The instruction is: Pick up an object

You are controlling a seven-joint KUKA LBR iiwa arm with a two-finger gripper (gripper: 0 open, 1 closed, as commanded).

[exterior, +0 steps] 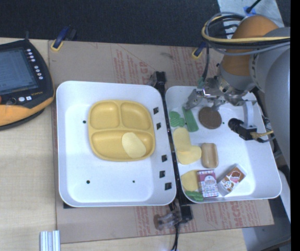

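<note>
My gripper hangs low over the far part of the right bin, under the orange wrist band. A brown round disc lies just in front of it; whether they touch is unclear. Toward the bin's left side lie two green pieces, a pale yellow lump and a tan bread-like piece. At the front are a yellow piece and two small printed cartons.
The left bin holds a yellow divided plate with a pale yellow oval piece in its front compartment. A teach pendant lies on the bench at far left. A black part juts over the right bin's right side.
</note>
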